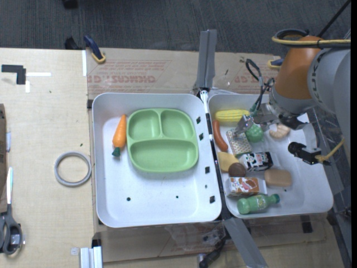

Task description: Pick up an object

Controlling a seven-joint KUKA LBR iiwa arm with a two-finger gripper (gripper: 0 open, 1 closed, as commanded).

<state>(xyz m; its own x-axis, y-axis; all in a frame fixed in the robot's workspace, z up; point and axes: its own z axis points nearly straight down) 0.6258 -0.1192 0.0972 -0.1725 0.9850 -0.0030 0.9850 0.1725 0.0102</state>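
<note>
A dark carpeted floor is seen beyond a pale wooden bench (44, 127), on which a sheet of brown cardboard (139, 71) is laid; red lettering is printed on it, but it appears reversed and cannot be read with certainty. A roll of tape (72, 168) and a pair of scissors (10, 228) are placed at the bench's left.

In the left bin (111, 205) a green divided plate (163, 140) is held, with a toy carrot (119, 134) just beside it.

The right bin (312, 197) is crowded: a corn cob (231, 115), a red sausage (220, 135), a yellow wedge (226, 161), a black-and-white carton (257, 160), a brown round piece (237, 170), a tan bread piece (278, 177), a printed packet (244, 186) whose label is too small to read, a green bottle (256, 203), and a pale shell-like piece (279, 130).

The gripper (249, 125) is lowered into the right bin, touching a green round object (254, 133). Whether its fingers are wide or narrow cannot be told.
</note>
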